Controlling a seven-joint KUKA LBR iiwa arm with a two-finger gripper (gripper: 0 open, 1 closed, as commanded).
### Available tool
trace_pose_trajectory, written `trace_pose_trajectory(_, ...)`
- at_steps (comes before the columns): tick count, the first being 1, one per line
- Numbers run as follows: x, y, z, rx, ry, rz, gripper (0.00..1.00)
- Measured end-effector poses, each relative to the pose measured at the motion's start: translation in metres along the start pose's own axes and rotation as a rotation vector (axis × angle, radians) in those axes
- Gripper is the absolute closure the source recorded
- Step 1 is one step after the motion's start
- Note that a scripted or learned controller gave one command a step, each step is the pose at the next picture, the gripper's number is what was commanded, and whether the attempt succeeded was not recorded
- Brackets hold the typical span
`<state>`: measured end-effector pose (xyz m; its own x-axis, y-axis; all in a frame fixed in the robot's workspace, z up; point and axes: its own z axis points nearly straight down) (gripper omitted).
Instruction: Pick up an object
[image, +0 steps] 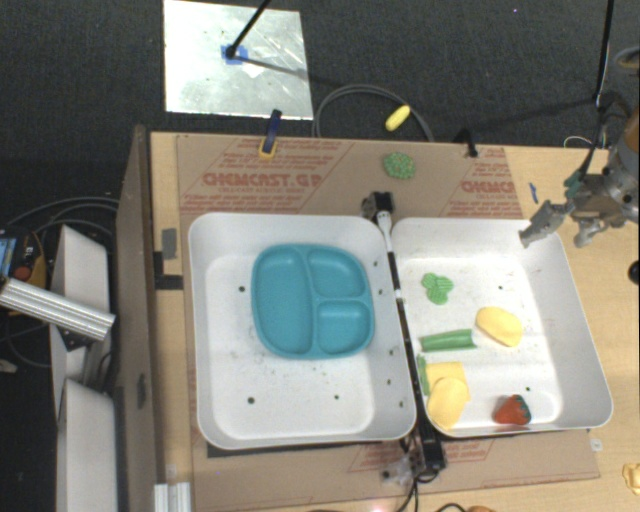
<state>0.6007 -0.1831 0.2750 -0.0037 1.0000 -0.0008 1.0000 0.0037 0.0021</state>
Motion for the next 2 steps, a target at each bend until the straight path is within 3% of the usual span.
trace_pose_trajectory(1, 0.020, -0.016, 0.111, 0.009, 0.004, 0.002, 0.00)
trace_pose_trajectory(2, 0.010, -0.040, 0.190, 0.008, 0.002, 0.004, 0.00)
